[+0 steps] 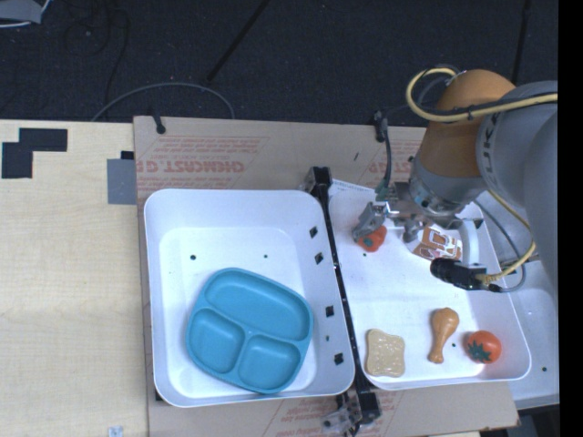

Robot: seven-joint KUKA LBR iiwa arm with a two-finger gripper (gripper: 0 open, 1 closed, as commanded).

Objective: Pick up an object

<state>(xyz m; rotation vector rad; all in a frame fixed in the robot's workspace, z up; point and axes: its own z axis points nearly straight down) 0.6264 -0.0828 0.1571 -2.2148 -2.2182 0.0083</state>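
Blue divided tray (249,330) in left bin (182,217).

The sectioned blue plastic tray (250,330) looks smooth and matt. Both shallow white plastic bins (168,244) appear smooth, faintly glossy. They rest on printed brown cardboard (237,153) over pale wood-grain bench (64,280).
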